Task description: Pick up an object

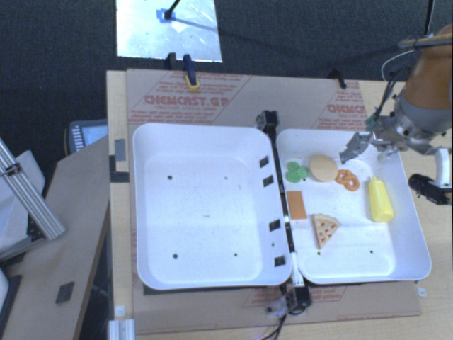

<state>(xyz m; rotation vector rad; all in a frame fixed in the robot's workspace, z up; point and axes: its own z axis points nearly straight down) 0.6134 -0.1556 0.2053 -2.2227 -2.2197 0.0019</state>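
Observation:
The right bin [368, 261] holds several toy foods. A green leafy piece [296, 171] and a tan bun [323, 167] lie near its far left corner. An orange pretzel [347, 180] sits just right of the bun, and a yellow bottle [380, 200] lies further right. Beside the divider are an orange-brown flat rectangle [296, 205] and a pizza slice [324, 228]. My gripper [369, 151] hangs over the bin's far edge, above and just behind the pretzel. It is open, with nothing between its fingers.
The left bin [205, 204] stands beside the right one, joined by black clips along the divider [279, 204]. Both rest on a cardboard sheet [233, 98]. A shiny metal plate [168, 20] lies behind the bench.

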